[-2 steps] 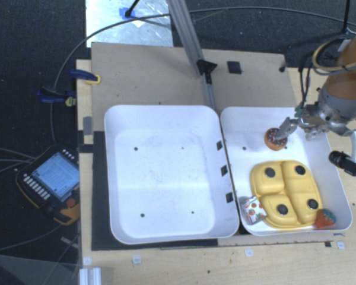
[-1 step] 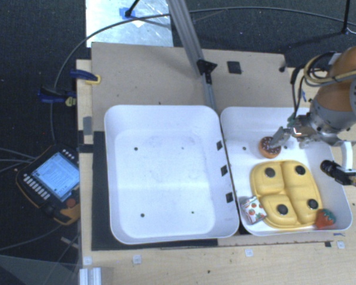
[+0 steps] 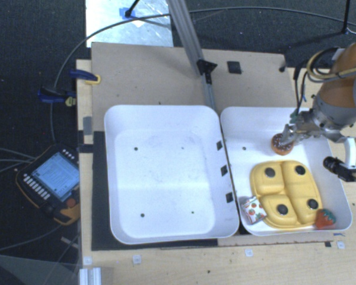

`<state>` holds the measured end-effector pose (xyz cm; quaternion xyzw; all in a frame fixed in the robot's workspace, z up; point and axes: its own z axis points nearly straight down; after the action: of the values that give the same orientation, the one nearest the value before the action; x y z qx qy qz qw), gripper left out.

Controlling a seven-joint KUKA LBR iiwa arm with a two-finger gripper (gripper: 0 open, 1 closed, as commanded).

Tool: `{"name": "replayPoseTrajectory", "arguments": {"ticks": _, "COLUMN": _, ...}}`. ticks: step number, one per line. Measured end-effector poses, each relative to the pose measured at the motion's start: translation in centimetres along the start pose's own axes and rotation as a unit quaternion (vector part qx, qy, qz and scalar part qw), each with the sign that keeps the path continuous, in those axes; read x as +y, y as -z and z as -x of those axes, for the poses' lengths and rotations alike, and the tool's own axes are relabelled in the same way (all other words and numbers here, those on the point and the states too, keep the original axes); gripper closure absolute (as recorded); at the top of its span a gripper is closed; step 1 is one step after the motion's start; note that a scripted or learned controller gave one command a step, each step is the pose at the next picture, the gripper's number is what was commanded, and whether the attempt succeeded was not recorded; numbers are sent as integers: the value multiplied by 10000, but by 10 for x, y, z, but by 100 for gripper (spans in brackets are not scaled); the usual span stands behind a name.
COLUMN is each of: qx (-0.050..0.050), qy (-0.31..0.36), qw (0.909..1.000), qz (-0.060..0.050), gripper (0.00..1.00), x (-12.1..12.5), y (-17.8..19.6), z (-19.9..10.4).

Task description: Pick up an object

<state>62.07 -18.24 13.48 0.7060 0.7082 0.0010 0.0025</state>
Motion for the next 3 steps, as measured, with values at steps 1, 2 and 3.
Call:
{"name": "replayPoseTrajectory", "arguments": {"ticks": 1, "qx": 5, "qy": 12, "qw": 10000, "qz": 0, "gripper": 100, "x": 5, "y": 63, "z": 0}}
{"name": "replayPoseTrajectory", "arguments": {"ticks": 2, "qx": 7, "qy": 17, "qw": 10000, "qz": -5, "gripper": 100, "x": 6, "y": 82, "z": 0}}
{"name": "replayPoseTrajectory", "arguments": {"ticks": 3, "qx": 11, "qy": 21, "qw": 10000, "qz": -13, "gripper": 100, "x": 8, "y": 94, "z": -55}}
